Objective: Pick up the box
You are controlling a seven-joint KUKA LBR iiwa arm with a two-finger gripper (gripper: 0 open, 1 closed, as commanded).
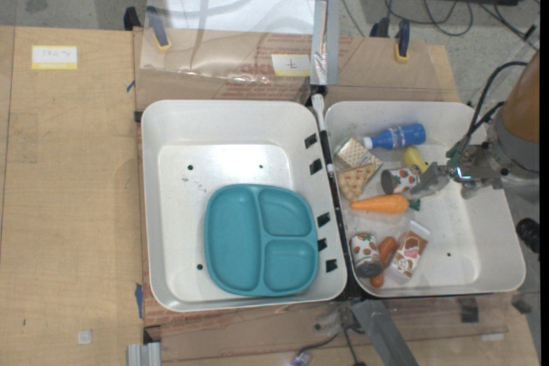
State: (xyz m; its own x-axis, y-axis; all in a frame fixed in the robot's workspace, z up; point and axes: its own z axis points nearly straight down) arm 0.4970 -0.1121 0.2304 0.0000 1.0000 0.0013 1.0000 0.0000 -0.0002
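Near the front edge of the right bin, the box lies flat, tilted, just beside a small can and well apart from the gripper, whose fingers I cannot tell open or closed. A good pick would come straight down, jaws across its narrow sides, clear of the carrot and blue bottle; the left bin holds a teal divided plate.

We're finding no text we can actually read: yellow label on bench top left w/ faint marks, white tag behind the bins w/ a small dark mark, box print too small
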